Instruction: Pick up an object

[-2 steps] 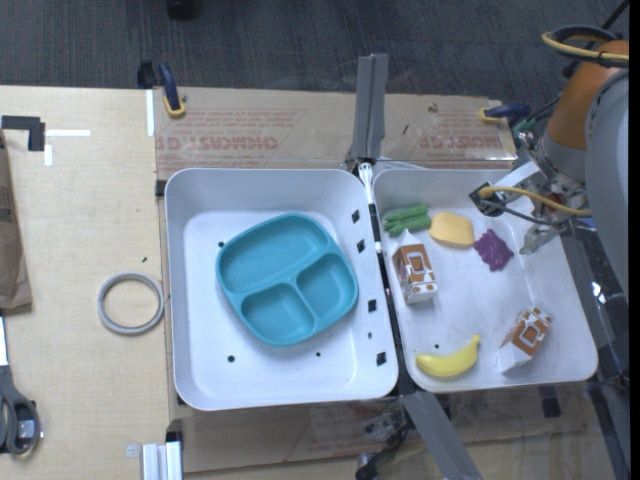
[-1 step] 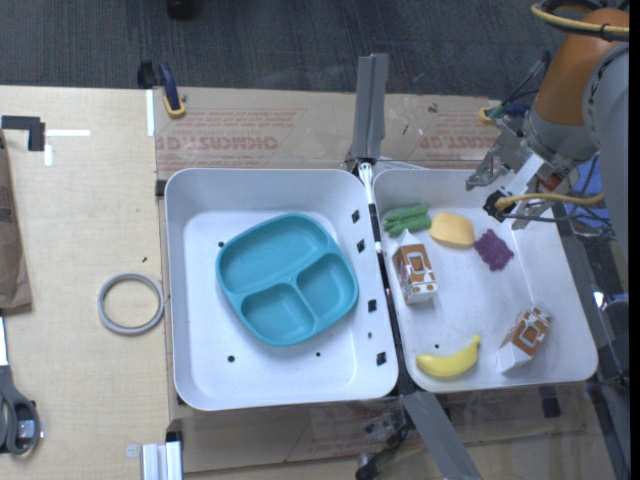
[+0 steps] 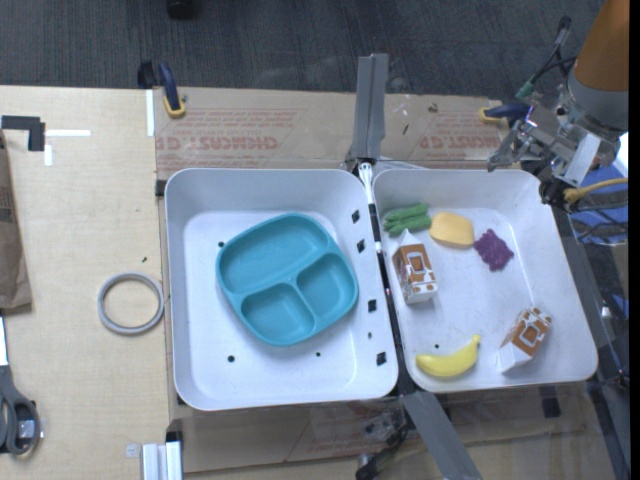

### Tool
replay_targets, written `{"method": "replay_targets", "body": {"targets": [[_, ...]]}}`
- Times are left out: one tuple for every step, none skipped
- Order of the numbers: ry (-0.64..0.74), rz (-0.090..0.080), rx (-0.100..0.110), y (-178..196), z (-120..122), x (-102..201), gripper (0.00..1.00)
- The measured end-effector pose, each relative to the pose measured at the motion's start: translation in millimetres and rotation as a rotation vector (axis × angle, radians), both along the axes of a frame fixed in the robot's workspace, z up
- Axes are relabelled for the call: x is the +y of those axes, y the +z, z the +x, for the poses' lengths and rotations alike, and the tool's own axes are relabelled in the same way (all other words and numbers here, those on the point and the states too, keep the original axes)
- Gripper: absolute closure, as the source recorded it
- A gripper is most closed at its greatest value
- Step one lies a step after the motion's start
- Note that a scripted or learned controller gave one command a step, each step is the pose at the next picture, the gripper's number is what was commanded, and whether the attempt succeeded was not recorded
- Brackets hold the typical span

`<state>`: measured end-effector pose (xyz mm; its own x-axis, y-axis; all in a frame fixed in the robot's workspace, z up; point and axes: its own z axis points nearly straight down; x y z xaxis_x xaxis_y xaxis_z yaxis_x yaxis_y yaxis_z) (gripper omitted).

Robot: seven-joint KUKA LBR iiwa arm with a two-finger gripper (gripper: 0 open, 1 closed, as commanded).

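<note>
The right bin (image 3: 560,258) holds several items. Green beans (image 3: 405,217) lie at its back left, beside a yellow wedge (image 3: 452,230) and a purple grape bunch (image 3: 493,249). A small white and orange carton (image 3: 415,273) stands near the bin's left wall. Along the front lie a banana (image 3: 447,360) and a second carton (image 3: 526,335). My gripper (image 3: 530,146) hangs above the bin's back right corner, away from all the items, with nothing seen in it. The arm's orange band (image 3: 608,43) is at the top right.
The left bin (image 3: 190,268) holds a teal divided plate (image 3: 288,278). On the bench to the left lie a grey tape ring (image 3: 131,302) and scissors (image 3: 15,423). A blue clamp (image 3: 170,88) sits at the back. Cables (image 3: 600,183) hang by the right bin's edge.
</note>
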<state>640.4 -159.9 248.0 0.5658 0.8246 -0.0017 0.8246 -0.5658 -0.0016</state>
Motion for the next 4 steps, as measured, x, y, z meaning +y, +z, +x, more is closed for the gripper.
{"method": "replay_targets", "body": {"targets": [[-0.361, 0.0, 0.003, -105.2, -43.5, 24.2, 0.0], [0.008, -0.001, -0.001, -34.0, 9.7, 2.4, 0.0], [-0.003, 0.001, 0.002, -151.3, -29.5, 38.5, 0.0], [0.345, 0.0, -0.002, -77.6, 18.7, 33.0, 0.0]]}}
